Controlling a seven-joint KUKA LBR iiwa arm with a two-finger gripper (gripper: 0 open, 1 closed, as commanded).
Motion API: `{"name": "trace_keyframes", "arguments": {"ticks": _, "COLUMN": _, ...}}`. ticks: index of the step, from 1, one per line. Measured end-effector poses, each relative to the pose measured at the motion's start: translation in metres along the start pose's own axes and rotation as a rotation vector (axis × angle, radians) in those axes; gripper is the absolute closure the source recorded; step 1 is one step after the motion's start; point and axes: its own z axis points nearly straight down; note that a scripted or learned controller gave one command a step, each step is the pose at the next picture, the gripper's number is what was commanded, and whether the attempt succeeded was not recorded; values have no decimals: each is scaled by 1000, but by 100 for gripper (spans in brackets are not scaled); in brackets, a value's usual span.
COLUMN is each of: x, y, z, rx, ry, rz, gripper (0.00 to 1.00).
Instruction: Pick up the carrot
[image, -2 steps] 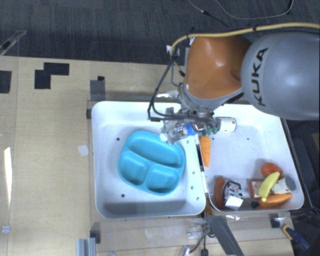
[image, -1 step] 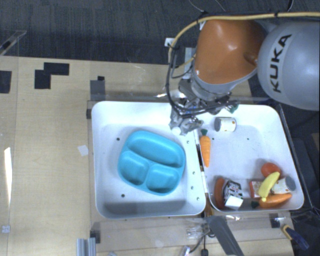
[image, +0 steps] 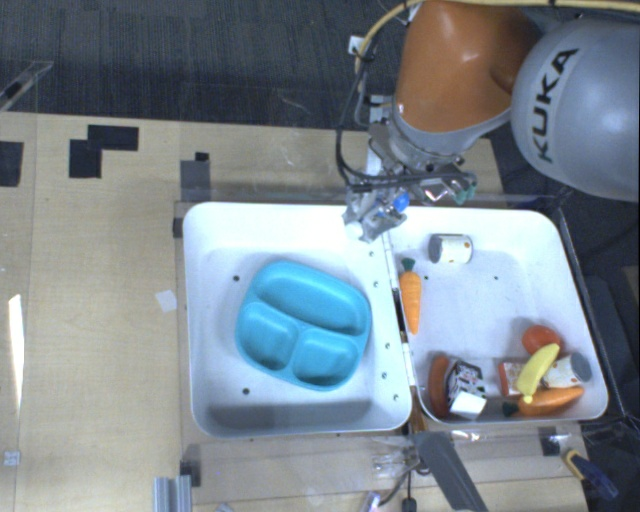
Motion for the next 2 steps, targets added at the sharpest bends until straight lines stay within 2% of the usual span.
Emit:
{"name": "trace_keyframes", "arguments": {"ticks": 1, "x": 40, "y": -89, "z": 7, "rx": 1, "ry": 1, "rz": -254, "gripper": 100}}
{"name": "trace_keyframes", "arguments": {"ticks": 2, "x": 27, "y": -31, "z": 42, "rx": -5, "ry": 4, "rz": -570, "gripper": 100}}
